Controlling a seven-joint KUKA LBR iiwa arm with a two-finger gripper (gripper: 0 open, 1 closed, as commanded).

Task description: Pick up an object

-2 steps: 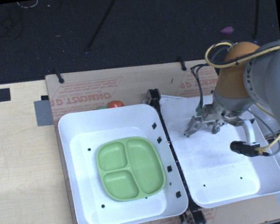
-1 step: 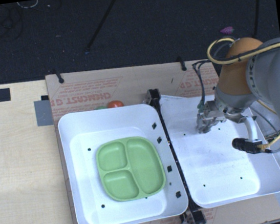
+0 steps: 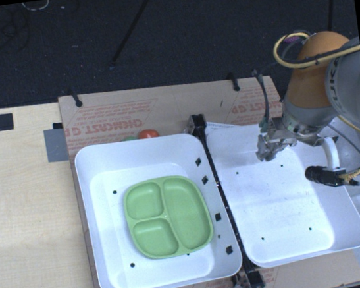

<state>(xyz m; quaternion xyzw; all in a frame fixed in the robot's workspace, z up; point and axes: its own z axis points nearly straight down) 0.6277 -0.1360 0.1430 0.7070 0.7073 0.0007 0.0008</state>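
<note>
Green three-compartment plate [image 3: 168, 216] lies centre-left in the left bin [image 3: 98, 178] while the end effector [image 3: 268, 147] hovers over the right bin [image 3: 351, 229], grip state indeterminable, so approach remains outstanding: cross leftward, then descend.

Green plate [image 3: 168, 216] — white bins [image 3: 99, 184]

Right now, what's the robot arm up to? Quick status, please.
Gripper over the right bin, upper edge, nothing seen in it. Green plate lies flat in the left bin, untouched. Nothing between them but the bin walls.
</note>
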